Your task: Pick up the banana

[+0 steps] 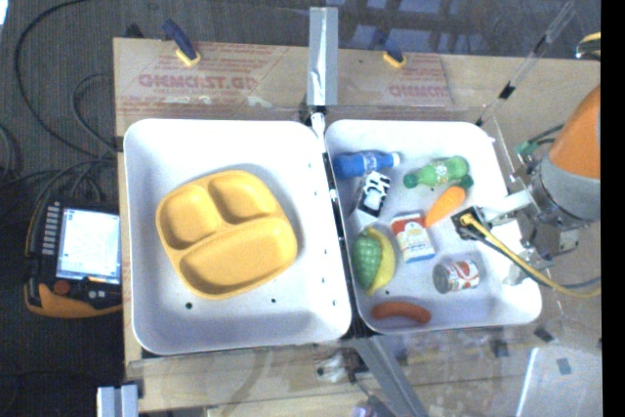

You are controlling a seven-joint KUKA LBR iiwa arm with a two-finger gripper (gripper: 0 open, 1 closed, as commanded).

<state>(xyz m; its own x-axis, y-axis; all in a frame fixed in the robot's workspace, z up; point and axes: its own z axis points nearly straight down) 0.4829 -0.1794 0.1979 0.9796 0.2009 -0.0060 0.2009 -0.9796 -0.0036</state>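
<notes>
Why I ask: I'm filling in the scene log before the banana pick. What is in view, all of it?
bins: 2, white, side by side on the bench
plate: 1, yellow, left bin
banana: 1, yellow, right bin, near left wall
fruit: 1, green, against the banana
blue bottle: 1, right bin, far left corner
green bottle: 1, right bin, far side
toy: 1, black and white, below blue bottle
carrot: 1, orange, middle
carton: 1, white and red, middle
can: 1, silver and red, near side
sausage: 1, red, near wall
arm: 1, grey, orange band, right edge
</notes>
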